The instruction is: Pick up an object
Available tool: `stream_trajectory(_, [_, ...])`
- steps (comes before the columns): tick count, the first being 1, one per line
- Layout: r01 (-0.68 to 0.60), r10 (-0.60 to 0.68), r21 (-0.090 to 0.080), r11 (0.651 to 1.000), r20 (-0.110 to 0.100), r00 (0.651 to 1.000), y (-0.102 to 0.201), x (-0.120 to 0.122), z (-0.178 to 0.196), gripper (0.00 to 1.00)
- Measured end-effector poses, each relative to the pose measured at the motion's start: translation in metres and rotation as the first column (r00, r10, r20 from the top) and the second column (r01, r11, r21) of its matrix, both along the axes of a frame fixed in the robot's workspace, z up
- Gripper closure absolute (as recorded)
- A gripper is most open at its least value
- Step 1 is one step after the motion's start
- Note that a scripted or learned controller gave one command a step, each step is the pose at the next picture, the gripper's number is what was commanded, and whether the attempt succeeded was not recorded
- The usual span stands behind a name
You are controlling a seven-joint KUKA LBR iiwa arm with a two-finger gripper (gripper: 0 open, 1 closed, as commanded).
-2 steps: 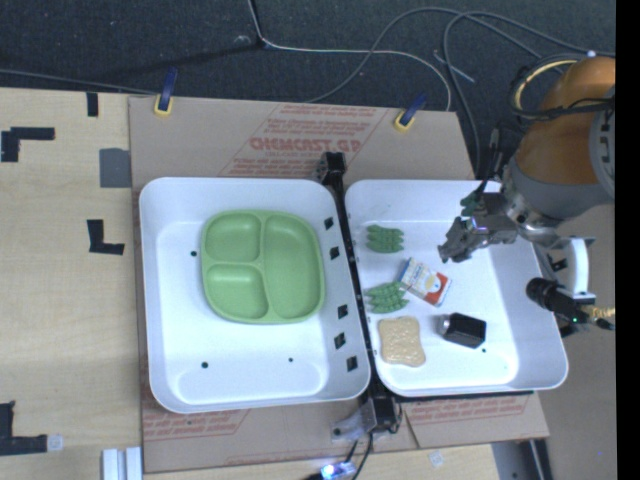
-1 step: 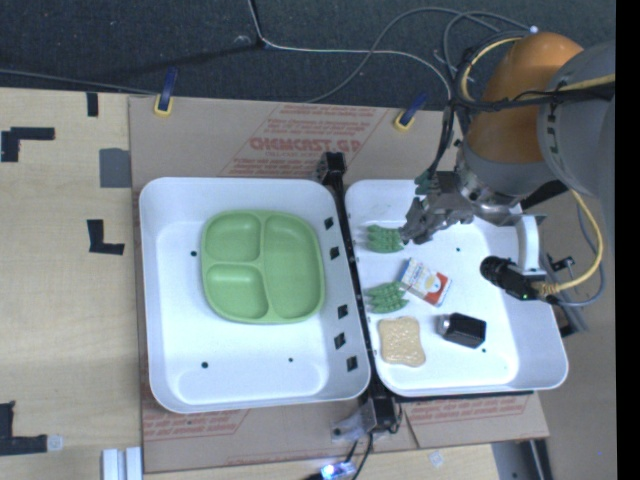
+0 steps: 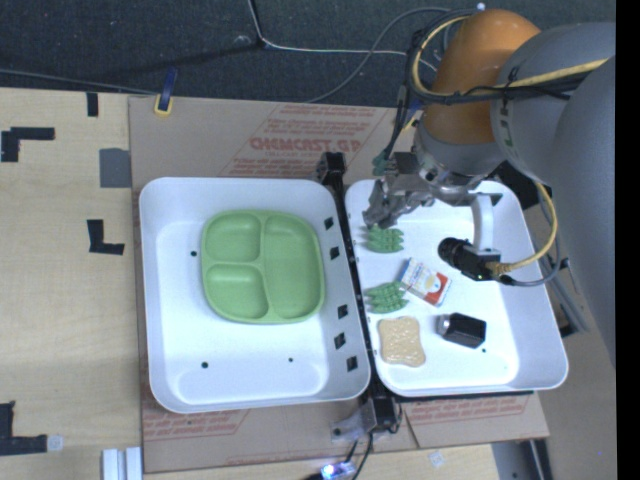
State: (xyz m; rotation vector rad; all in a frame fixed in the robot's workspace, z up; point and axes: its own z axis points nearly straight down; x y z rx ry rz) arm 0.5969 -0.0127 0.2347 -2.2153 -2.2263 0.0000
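So the fingers [image 3: 383, 211] are down in the right bin [image 3: 530, 368], tips right on top of a green leafy toy [image 3: 382, 238]; can't tell if they're actually clenched on it. Just below them sit another green toy [image 3: 386, 295], a small packet [image 3: 424, 282], toast [image 3: 401, 341] and a black block [image 3: 462, 329]. Green tray [image 3: 263, 266] is in the left bin [image 3: 170, 368]

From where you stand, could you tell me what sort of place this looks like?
Probably a robotics lab's picking test bench: two white bins on taped cardboard, the gripper over small toy items like a green leafy piece, and loose cables.
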Motion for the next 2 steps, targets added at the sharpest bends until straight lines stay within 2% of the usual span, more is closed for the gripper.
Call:
stream_trajectory(1, [0.002,-0.002,0.000,1.000,0.000,1.000,0.044,0.027,0.006,1.00])
stream_trajectory(2, [0.002,-0.002,-0.002,1.000,0.000,1.000,0.094,0.045,-0.008,1.00])
